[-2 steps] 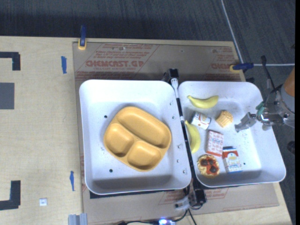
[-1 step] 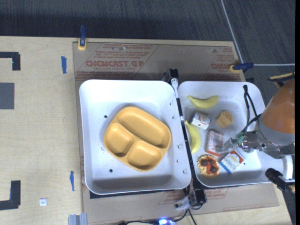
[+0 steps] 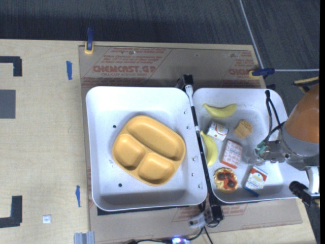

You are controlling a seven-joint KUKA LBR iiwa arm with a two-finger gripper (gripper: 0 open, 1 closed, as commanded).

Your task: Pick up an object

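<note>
Reaching in from the right, the arm (image 3: 304,121) hangs over the right edge of the right bin (image 3: 254,98), orange band uppermost. The gripper (image 3: 266,153) sits low at the bin's right side, among cables; whether it is open or closed I cannot tell, since the wrist body hides it. Nothing shows as held.

Camera view, right bin, candidates for the pick:
- a banana (image 3: 220,110) at the top, lying roughly crosswise
- a second banana (image 3: 209,147) along the left wall, beside the divider
- a small carton (image 3: 218,130) between the two bananas
- a tan biscuit-like piece (image 3: 243,129) to the right of the carton
- a red and white packet (image 3: 231,153) at centre, lying flat
- a round pizza-like toy (image 3: 226,179) at the bottom
- a blue and white carton (image 3: 255,180) at bottom right, nearest the wrist

Judgement: the blue and white carton and the red and white packet lie closest to the gripper, so either is the likely target. The carton offers upright sides and stands apart from its neighbours. The flat packet would be harder to pinch. A straight descent, centred, with the closing line across the carton's short side, looks best.

Obstacles: the bin's right wall is just beside the carton, the pizza toy is near on its left, and the dangling black cable (image 3: 271,113) hangs over the bin.

Left bin (image 3: 101,105): holds a yellow divided tray (image 3: 148,149), well apart from the arm.
</note>
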